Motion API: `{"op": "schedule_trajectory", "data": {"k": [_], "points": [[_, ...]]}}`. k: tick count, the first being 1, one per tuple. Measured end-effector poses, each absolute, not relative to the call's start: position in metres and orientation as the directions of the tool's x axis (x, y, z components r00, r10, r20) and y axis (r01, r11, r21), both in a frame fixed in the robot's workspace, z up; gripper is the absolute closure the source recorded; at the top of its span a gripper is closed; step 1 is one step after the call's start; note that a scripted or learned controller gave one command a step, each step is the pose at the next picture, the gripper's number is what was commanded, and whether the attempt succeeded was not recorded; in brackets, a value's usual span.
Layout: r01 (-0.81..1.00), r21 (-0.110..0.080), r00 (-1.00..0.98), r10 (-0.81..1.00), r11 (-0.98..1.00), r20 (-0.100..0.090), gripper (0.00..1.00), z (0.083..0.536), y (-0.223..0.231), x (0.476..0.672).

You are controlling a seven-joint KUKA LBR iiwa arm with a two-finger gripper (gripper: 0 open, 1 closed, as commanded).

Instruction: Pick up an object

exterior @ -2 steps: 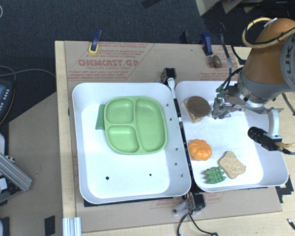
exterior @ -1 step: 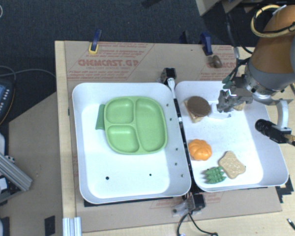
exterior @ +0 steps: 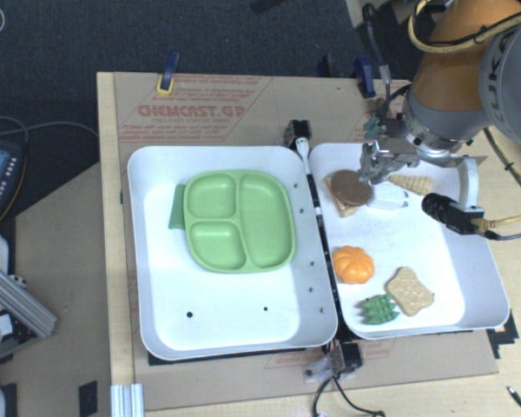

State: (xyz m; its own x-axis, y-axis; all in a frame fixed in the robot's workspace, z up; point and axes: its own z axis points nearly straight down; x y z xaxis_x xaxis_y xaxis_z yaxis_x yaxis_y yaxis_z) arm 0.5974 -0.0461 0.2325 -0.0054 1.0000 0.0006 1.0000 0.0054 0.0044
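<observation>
In the upper part of the right bin [exterior: 486,272] we see a brown, roughly round flat piece [exterior: 348,189], something like a toy cookie or meat slice, lying on the bin floor near the divider between the two bins. The hand [exterior: 375,165] sits directly above and to the right of it, its tip down at the piece's upper right edge; whether it touches the piece, and whether it is released or clenched, we cannot tell (the metal parts blur together there). Just to the right of the hand lie a small white object [exterior: 389,200] and a pale tan wedge [exterior: 414,182], both partly hidden by the wrist.

Lower in the same bin we find an orange pumpkin-like toy [exterior: 353,265] close to the divider, and further toward the lower right a tan toast-shaped piece [exterior: 409,291] with a green leafy toy [exterior: 378,308] touching its left side.

The left bin [exterior: 156,259] holds a green compartment plate [exterior: 239,221], set in its upper middle. The arm [exterior: 460,50], grey with an orange band, comes in from the upper right of the frame. Both bins rest on a brown worktop [exterior: 122,111].
</observation>
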Motion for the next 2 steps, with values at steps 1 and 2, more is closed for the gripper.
{"op": "schedule_trajectory", "data": {"k": [1,2], "points": [[1.0,0.003,-0.007,1.0,0.007,0.002,1.0,0.223,0.013,0.618],[1.0,0.004,-0.006,1.0,0.006,0.002,1.0,0.229,0.064,0.636]]}}
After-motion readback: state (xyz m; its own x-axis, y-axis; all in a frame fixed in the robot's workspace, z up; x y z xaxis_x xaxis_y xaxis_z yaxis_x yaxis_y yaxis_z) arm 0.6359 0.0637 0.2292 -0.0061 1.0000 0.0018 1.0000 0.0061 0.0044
